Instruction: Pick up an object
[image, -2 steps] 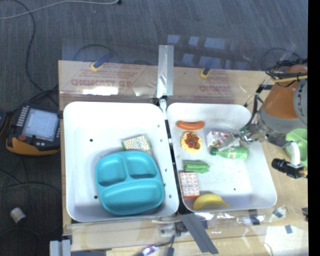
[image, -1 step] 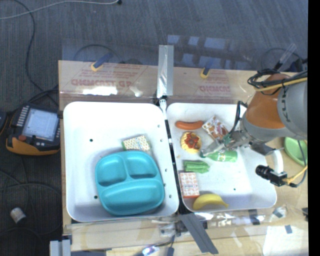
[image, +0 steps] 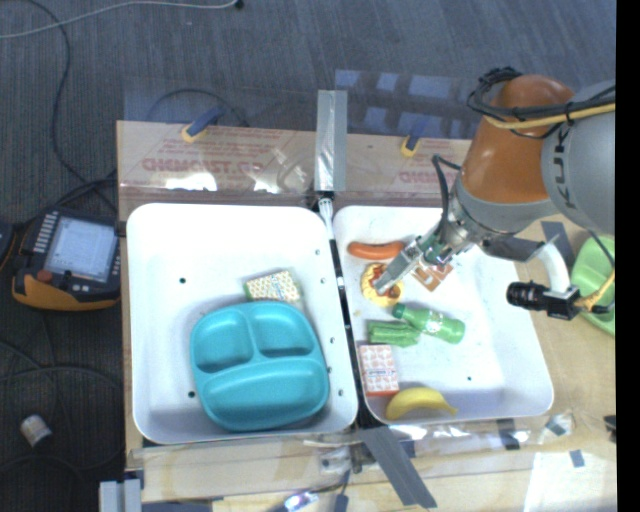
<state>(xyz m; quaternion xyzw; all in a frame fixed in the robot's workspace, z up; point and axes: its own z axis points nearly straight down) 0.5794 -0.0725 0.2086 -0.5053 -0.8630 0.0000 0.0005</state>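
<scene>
The arm reaches in from the right over the right bin (image: 520, 390), and its gripper (image: 385, 281) is low at the upper left part of this bin. The gripper points down to a small round orange and yellow toy (image: 380, 290), which seems to be a toy food piece. How far the gripper is open I cannot tell, and I cannot tell if the toy is in it or only under it.

Close around are a toy sausage (image: 372, 249) just above, a small brown patterned block (image: 436, 274) just beside to the right, and a green bottle (image: 432, 323) below. A green vegetable piece (image: 392, 334), a small snack box (image: 378, 366) and a banana (image: 418, 403) lie further down. The left bin (image: 165, 260) carries a blue divided tray (image: 262, 362) and a small patterned box (image: 272, 288).

The risk, in my judgement, is the crowding: the gripper may close on the edge of the round toy and let it slip out, or push the sausage or the bottle aside. The bin wall is also near, so it could strike there
</scene>
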